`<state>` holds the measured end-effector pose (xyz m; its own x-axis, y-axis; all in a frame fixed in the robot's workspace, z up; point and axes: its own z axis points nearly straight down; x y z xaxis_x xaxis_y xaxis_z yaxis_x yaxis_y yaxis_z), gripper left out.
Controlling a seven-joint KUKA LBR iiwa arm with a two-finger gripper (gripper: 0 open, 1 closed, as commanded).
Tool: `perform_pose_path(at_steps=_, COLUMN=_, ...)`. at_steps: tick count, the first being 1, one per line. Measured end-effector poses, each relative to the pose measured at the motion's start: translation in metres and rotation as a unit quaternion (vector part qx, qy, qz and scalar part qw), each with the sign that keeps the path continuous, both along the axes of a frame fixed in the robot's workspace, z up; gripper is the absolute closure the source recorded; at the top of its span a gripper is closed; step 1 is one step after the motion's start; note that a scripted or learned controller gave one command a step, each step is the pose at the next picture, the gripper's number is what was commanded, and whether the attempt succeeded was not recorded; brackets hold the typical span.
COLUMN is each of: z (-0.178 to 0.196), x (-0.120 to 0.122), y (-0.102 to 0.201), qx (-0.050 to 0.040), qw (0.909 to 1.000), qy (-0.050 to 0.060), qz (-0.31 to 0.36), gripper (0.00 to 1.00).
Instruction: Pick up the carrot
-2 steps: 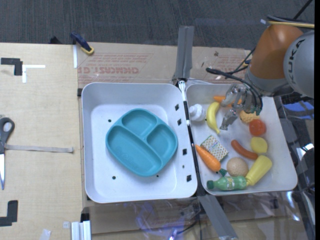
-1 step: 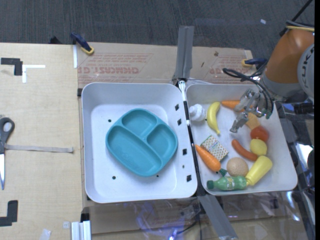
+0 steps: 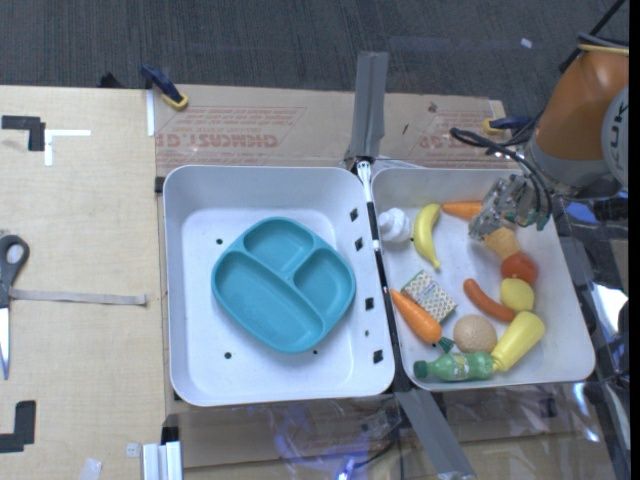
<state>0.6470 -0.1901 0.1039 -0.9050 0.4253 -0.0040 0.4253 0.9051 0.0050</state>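
Orange and tapered, the carrot (image 3: 415, 315) lies in the right bin (image 3: 570, 368), against its left wall, long axis slanting from far-left to near-right with the green top nearest you. Your pincer (image 3: 508, 211) hangs toward the bin's far right, so the carrot sits left and nearer. You cannot tell how the pincer is set.

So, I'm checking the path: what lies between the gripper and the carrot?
In the camera view, the banana and checkered sponge lie between the gripper and carrot.
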Motion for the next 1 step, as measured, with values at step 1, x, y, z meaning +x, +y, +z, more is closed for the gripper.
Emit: perform_pose_path(at_steps=1, z=0.0627, x=-0.0074, y=0.0733, qx=-0.0014, qw=0.9822, qy=0.001, qz=-0.188, gripper=1.00)
